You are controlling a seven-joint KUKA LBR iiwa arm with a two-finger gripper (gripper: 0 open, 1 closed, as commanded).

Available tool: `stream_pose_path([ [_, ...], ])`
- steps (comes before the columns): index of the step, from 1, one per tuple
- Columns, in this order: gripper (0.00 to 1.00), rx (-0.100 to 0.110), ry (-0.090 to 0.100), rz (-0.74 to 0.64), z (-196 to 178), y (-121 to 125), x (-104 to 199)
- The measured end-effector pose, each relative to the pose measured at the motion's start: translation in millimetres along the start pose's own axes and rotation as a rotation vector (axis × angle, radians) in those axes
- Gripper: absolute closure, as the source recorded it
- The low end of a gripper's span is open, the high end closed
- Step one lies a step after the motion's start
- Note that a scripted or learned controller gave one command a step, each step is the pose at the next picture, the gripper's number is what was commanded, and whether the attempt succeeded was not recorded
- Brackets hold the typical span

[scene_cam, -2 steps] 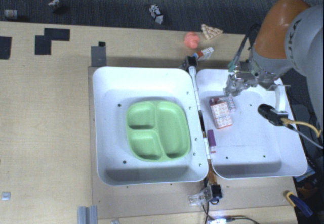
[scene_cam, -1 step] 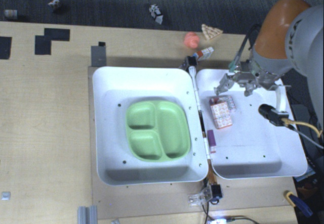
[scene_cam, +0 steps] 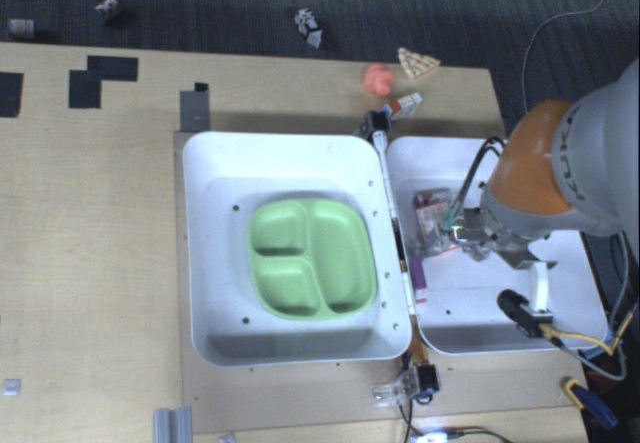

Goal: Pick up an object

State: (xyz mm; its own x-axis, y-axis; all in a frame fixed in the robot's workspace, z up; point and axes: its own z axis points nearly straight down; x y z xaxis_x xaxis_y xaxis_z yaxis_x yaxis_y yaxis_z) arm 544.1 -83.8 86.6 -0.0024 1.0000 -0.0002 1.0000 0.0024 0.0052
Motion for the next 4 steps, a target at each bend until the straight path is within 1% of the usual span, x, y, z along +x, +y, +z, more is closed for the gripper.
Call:
stream_pose_path([
  [1,1.0,-0.006,0.0,-0.001,-12,2,0],
  [2,1.0,-0.001,-0.001,-0.002,-99,92,-46],
  [3,0.0,0.001,0.0,-0.003,-98,91,-45],
  [4,0.0,-0.006,-0.001,-0.002,-11,70,-30],
])
